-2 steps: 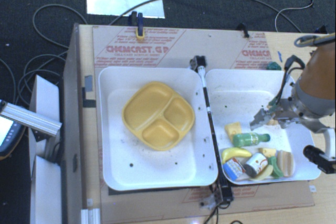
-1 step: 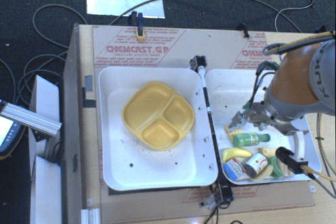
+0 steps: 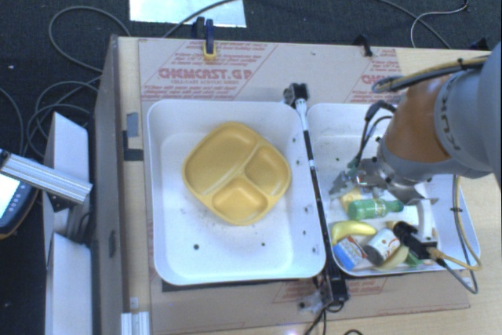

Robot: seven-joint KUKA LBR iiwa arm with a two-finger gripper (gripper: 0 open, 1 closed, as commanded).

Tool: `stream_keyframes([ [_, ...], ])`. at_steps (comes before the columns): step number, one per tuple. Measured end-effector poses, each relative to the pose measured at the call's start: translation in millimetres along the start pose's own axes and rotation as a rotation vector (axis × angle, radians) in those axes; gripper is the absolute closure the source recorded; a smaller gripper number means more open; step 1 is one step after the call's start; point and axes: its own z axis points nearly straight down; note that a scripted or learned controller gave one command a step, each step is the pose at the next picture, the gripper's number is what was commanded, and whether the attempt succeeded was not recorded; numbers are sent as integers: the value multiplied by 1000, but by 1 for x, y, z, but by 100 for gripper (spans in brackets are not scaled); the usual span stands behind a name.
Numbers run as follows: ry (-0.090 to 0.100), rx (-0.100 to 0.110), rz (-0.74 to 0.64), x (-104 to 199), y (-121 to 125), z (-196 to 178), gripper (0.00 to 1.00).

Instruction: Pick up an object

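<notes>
My gripper [image 3: 351,180] hangs low over the left-middle of the right bin [image 3: 333,129], the grey arm with its orange band reaching in from the right. Just below it lie a small yellow piece [image 3: 348,198] and a green bottle [image 3: 375,208] on its side. Nearer the front lie a yellow banana [image 3: 353,229], a white and red can [image 3: 382,245] and a small blue and white packet [image 3: 349,251]. The arm hides the right part of this bin. I see nothing held in the gripper.
The left bin [image 3: 180,247] holds a yellow divided plate [image 3: 237,172] at its middle. A black rod [image 3: 307,145] runs along the rims between the two bins. Cardboard lies under both bins.
</notes>
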Motion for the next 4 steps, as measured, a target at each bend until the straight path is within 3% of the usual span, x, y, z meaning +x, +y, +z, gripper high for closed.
stream_keyframes([
  [1,-1,-3,0,-31,-9,-55,0],
  [2,1,-3,-3,46,-7,-97,0],
  [3,0,-2,-1,35,-54,-96,0],
  [4,-2,-2,1,-56,-25,-74,0],
])
